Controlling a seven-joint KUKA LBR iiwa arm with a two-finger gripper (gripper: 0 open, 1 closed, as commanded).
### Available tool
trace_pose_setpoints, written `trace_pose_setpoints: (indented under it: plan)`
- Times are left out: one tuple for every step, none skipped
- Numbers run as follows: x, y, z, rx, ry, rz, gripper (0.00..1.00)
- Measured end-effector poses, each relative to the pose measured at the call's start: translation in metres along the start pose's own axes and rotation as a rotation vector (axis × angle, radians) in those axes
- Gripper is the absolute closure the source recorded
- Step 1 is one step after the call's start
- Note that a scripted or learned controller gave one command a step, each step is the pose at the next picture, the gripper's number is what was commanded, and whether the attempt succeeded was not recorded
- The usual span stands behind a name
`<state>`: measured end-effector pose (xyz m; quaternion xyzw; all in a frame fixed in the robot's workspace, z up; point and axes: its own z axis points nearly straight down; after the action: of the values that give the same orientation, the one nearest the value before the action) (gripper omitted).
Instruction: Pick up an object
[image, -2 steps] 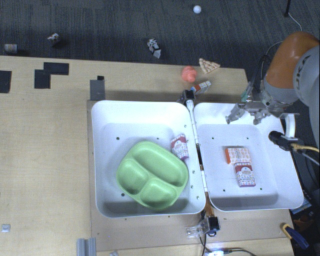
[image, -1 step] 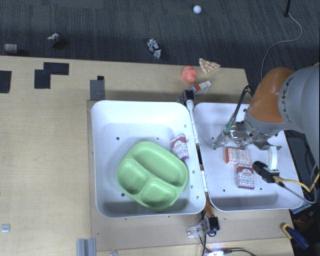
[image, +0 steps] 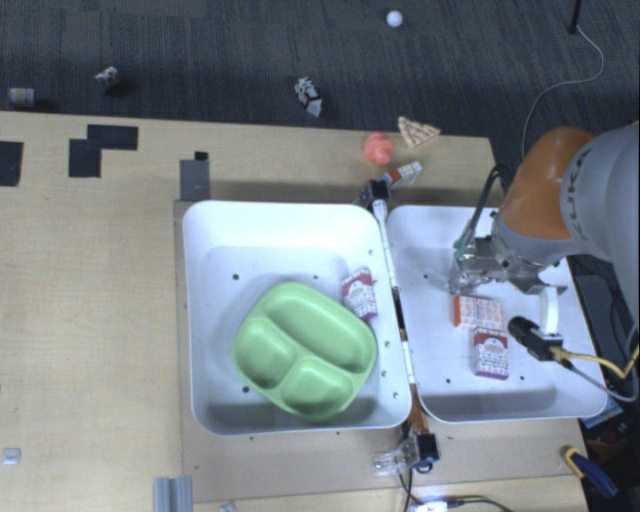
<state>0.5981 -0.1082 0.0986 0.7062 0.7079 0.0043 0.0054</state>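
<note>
Green tray – left bin – two cartons

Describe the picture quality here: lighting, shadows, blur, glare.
Camera view: even overhead light, soft throughout; the green divided plate casts a faint shadow on the left bin; the right bin reads bright white with mild glare; print on the small packets is too blurred to read; the gripper looks slightly smeared.

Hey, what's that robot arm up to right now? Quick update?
Hand low in right bin, over orange-and-white packet; grip unclear. Second packet just beyond it. Green divided tray and small packet in left bin, untouched.
</note>
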Motion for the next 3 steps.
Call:
trace_pose_setpoints:
  plan:
    - [0.0, 0.0, 0.0, 0.0, 0.0, 0.0, 0.0]
    - [0.019, 0.06, 0.014, 0.009, 0.002, -0.002, 0.0]
    - [0.022, 0.009, 0.012, 0.008, 0.001, 0.0, 0.0]
